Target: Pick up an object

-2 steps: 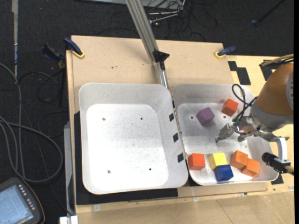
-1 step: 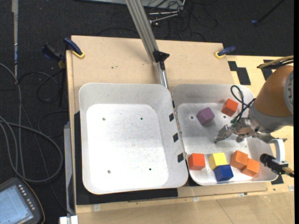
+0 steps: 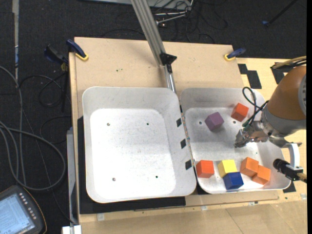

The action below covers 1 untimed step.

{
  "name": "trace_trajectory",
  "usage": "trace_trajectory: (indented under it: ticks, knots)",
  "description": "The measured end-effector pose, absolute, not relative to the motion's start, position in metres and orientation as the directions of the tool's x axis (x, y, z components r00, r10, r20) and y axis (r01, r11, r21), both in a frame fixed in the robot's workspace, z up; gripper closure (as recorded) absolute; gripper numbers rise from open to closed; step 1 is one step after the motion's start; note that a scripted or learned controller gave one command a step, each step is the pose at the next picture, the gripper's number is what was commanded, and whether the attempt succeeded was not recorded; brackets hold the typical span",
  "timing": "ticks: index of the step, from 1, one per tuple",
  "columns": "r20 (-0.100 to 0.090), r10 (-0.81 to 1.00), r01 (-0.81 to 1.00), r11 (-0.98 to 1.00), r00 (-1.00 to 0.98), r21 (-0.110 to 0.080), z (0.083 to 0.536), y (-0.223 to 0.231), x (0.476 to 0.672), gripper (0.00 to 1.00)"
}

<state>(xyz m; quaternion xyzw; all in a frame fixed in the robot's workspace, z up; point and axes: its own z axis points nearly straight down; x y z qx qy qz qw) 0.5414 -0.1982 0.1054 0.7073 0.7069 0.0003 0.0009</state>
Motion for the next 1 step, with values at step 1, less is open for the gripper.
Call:
trace_trajectory:
  ticks: [1]
  knots:
    - [-0.003, 1.000, 1.000, 0.003, -0.003, 0.007, 0.1656, -0.1956, 0.5507, 1.00]
